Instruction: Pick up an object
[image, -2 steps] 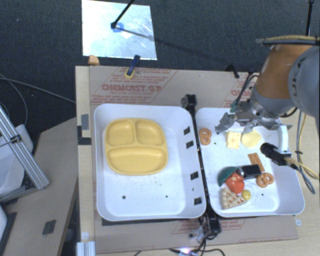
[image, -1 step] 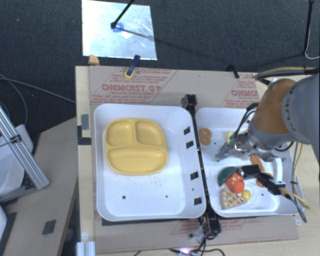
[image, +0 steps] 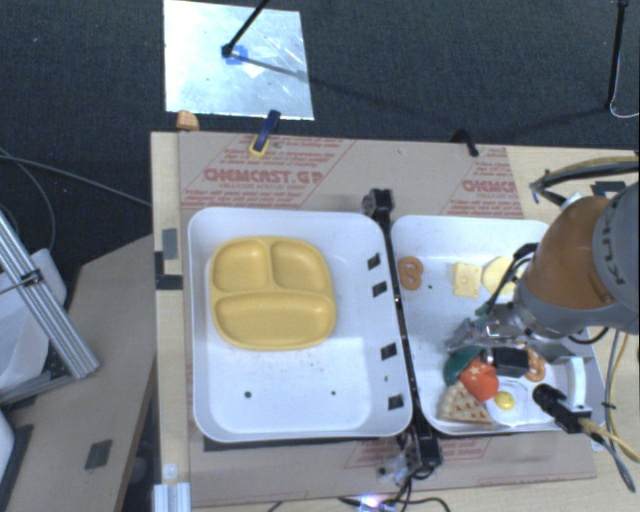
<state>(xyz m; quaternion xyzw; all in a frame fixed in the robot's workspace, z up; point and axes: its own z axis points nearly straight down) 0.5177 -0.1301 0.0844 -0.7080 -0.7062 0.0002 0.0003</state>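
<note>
My gripper (image: 480, 336) is low in the right bin (image: 430, 232), just above a dark green piece (image: 459, 362) and a red tomato (image: 481, 381). A waffle wedge (image: 462, 405) and a fried egg (image: 506, 401) lie at the bin's front edge. Further back rest a brown pretzel (image: 410, 271), a pale cheese square (image: 466, 280) and a yellow round piece (image: 496, 271). Beside the wrist lies a small brown ring (image: 537, 369). The arm's orange band (image: 568, 262) covers the bin's right part. Nothing is visibly held.
The left bin (image: 290, 400) holds a yellow divided plate (image: 272, 293) toward its back. A black divider (image: 395, 310) with clips runs between the bins. Cardboard (image: 300, 175) lies under both bins, with a blue-and-yellow tool (image: 265, 133) at the back.
</note>
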